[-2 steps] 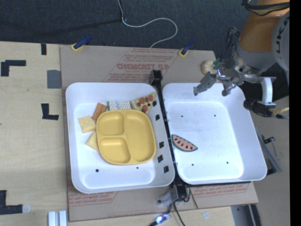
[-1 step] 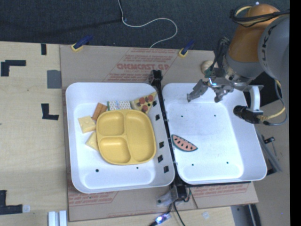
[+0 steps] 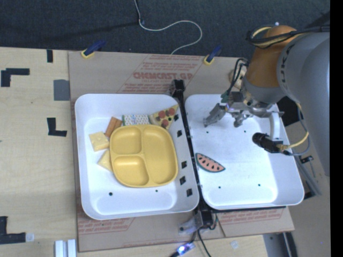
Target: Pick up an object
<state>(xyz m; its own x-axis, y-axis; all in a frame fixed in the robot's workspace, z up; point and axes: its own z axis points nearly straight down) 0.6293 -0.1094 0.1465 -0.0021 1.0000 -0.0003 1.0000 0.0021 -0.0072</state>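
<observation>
Its two-finger gripper (image 3: 225, 118) spread and holding nothing above the right white bin (image 3: 278, 189), the grey arm risks closing on air, the flat watermelon-slice toy (image 3: 209, 163) lying well apart.

We count two bins, one tray, one melon slice and a few small toy foods.

Two white bins sit side by side: the left bin (image 3: 88, 194) and the right bin (image 3: 278, 197). In the left we count one yellow tray (image 3: 143, 155) with three compartments, one pizza slice (image 3: 165, 116), one brown stick (image 3: 112, 126) and two pale cheese pieces (image 3: 98, 141); others may hide under the tray. In the right we count one melon slice (image 3: 208, 163). One arm carries one pincer (image 3: 225, 118).
</observation>
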